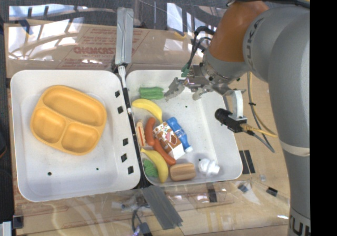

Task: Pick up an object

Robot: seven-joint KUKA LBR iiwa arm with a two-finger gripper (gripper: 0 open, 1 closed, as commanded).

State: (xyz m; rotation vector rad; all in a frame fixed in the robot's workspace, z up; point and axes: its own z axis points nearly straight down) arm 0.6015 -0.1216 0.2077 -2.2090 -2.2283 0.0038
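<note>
My gripper (185,90) hangs over the far part of the right bin (221,140), open, with nothing between its fingers. One fingertip (172,90) points toward a green toy (151,92) just to its left, without touching it. Below lie a yellow banana (148,108), a red sausage (151,128), a small printed carton (169,140) and a blue bottle (179,132). At the bin's near edge are a second banana (158,165), a brown bun (182,171) and a white object (209,166).
The left bin (31,177) holds a yellow divided plate (68,119). A grey divider with black clips (125,124) separates the two bins. The arm's grey body (279,56) covers the right side of the bench. Bare bin floor (210,129) lies under the wrist.
</note>
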